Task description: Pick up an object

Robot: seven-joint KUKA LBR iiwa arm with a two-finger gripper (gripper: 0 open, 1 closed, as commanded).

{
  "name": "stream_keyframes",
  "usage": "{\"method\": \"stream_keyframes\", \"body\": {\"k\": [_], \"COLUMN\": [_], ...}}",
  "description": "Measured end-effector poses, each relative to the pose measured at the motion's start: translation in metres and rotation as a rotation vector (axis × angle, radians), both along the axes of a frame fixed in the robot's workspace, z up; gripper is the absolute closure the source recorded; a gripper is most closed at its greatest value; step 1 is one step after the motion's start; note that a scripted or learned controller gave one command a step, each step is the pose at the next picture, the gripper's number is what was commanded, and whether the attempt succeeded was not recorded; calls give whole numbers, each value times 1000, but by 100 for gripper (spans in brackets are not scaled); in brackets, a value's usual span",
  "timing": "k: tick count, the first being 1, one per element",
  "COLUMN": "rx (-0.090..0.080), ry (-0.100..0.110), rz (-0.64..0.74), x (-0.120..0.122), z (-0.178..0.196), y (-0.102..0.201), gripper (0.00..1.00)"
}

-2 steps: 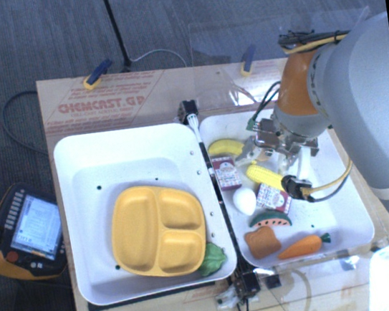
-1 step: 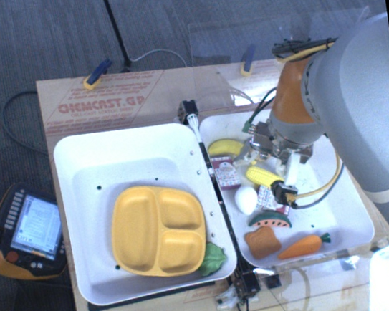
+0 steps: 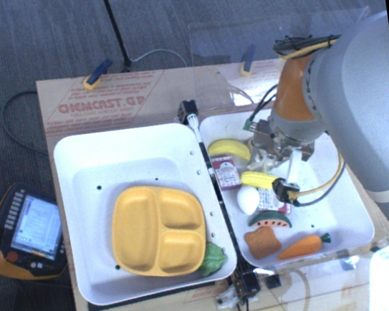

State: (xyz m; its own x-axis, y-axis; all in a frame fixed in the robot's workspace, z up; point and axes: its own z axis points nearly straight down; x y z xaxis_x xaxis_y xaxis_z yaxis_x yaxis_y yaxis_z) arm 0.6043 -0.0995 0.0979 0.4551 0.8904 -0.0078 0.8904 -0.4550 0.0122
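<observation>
The grey arm with its orange band reaches in from the right over the right-hand shallow white bin (image 3: pixel 350 226), and its end effector (image 3: pixel 272 152) hangs low above the clutter at that bin's middle. Whether the end effector is released or clenched cannot be told from this angle.

Just beneath and beside it lie a yellow plastic banana (image 3: pixel 228 149), a small red and white carton (image 3: pixel 225 172), a white egg-shaped toy (image 3: pixel 248 199) and a yellow oblong piece (image 3: pixel 259 179). Nearer the front of the same bin sit a watermelon slice toy (image 3: pixel 270 222), a brown bread-shaped piece (image 3: pixel 262 242) and an orange plastic carrot (image 3: pixel 301 246).

The left-hand shallow white bin (image 3: pixel 80 168) holds a yellow divided plastic tray (image 3: pixel 158 229), with a green leaf-like piece (image 3: pixel 213 258) touching its right front corner. Both bins rest on a brown board surface (image 3: pixel 100 104).
</observation>
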Motion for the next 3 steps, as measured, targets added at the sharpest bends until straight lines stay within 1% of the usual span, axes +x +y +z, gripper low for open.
{"method": "stream_keyframes", "body": {"k": [1,2,3], "rx": [12,11,8], "ry": [2,14,8], "rz": [-76,-407,-693], "x": [0,-51,-33], "z": [107,134,197], "y": [57,96,67], "gripper": [100,100,100]}}
